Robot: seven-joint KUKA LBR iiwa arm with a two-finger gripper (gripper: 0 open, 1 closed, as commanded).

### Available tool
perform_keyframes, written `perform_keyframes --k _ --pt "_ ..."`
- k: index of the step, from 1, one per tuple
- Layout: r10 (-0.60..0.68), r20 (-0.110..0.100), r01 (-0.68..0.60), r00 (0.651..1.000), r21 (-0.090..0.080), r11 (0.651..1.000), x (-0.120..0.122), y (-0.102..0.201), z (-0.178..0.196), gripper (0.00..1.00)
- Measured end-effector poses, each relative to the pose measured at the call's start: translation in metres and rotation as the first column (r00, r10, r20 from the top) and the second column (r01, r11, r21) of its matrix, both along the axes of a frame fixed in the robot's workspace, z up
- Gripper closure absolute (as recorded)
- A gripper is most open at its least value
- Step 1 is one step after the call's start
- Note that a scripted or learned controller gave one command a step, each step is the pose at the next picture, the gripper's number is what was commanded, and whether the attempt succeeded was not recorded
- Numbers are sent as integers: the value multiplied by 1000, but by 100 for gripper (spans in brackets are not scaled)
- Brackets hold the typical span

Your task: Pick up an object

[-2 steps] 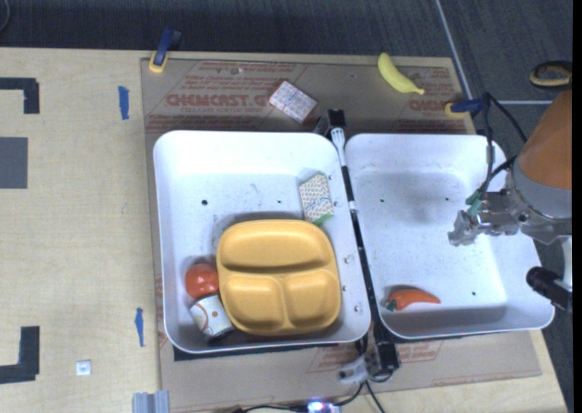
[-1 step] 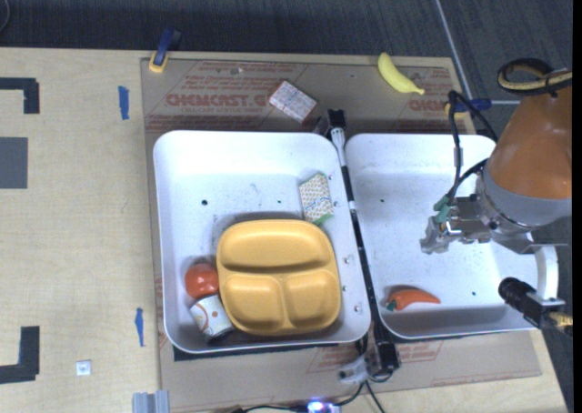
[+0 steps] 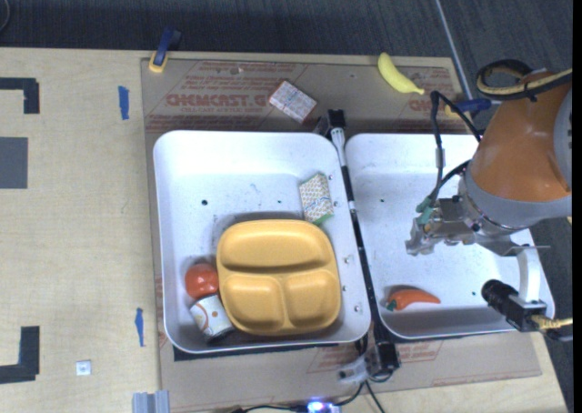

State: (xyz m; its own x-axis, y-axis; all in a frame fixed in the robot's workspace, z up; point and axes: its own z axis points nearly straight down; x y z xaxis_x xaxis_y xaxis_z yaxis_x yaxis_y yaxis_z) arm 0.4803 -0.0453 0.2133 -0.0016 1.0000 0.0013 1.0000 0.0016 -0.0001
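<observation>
Orange pepper [image 3: 411, 297]: lies in the right bin [image 3: 382, 175], below and slightly left of the fingers, well clear of them, near the front wall.
Gripper [image 3: 427, 236]: hangs over the right bin's middle; whether the fingers are open or closed cannot be told; nothing visible between them.
Yellow tray [image 3: 277, 275]: far left of the fingers, in the left bin [image 3: 182, 166].
Packet [image 3: 316, 196]: left of the fingers, just above the tray.
Red ball [image 3: 201, 279]: touching the tray's left edge.
</observation>
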Motion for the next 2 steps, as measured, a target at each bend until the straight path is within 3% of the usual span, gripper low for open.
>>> perform_keyframes --k 1,2 --pt "0 0 0 1000 0 1000 0 13 -2 100" --pt "-2 -2 2 1000 0 1000 -1 1 -15 100"
